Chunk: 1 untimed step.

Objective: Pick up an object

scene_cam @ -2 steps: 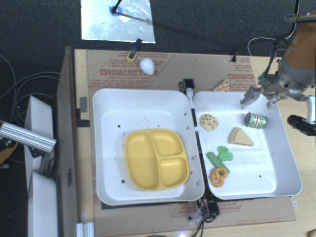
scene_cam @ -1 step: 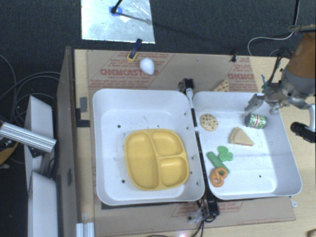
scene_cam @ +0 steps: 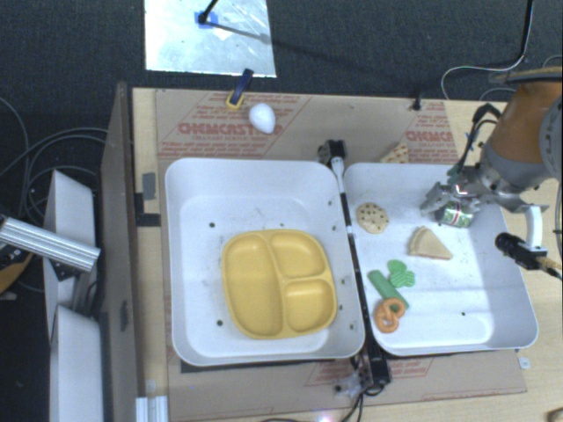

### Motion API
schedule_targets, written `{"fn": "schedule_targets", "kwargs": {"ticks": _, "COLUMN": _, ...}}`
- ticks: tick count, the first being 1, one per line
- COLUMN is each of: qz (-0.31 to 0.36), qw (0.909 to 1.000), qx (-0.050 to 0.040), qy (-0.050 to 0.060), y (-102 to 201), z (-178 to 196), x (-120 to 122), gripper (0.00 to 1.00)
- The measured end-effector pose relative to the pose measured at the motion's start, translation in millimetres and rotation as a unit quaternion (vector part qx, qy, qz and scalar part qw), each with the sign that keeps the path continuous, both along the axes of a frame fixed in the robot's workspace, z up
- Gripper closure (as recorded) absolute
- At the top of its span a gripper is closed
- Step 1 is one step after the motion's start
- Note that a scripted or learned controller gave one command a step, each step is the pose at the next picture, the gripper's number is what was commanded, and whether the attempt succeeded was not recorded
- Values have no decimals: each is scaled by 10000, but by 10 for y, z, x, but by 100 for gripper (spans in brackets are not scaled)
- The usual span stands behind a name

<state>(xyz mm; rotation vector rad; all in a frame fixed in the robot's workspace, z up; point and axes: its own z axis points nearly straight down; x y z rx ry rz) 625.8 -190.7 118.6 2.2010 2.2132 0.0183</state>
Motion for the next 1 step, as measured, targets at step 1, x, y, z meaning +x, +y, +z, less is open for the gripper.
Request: {"fn": "schedule_targets", "kwargs": {"ticks": 1, "qz": -19, "qw": 9999, "qx": 26, "qy": 104, "y": -75, "z": -213, "x": 88, "gripper": 0}}
